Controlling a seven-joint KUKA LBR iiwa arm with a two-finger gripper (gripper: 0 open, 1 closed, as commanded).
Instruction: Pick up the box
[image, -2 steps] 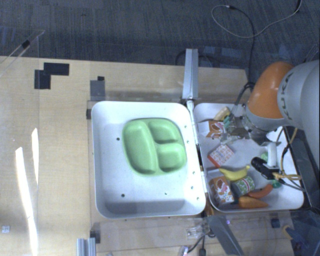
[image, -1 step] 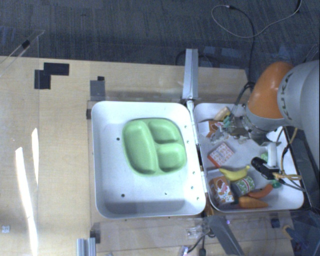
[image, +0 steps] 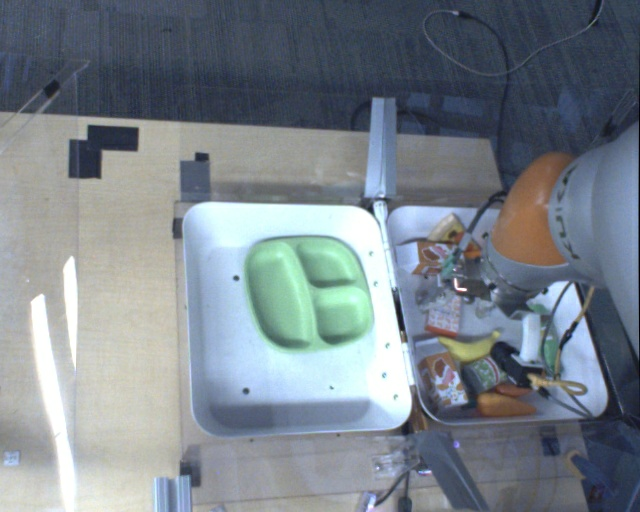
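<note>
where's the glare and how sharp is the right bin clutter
Camera view: pale streaks of glare lie on the bench at far left, as off a clear sheet; the left bin is evenly lit, with soft shadow around the green tray. The right bin clutter is soft: the banana reads, smaller packets blur together, and the pincer is indistinct.

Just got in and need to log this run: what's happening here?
The arm's end effector is low over the right bin, among a clutter of small items including a banana. The left bin holds a green divided tray. Nothing is visibly gripped, so no box has been picked up yet.
</note>
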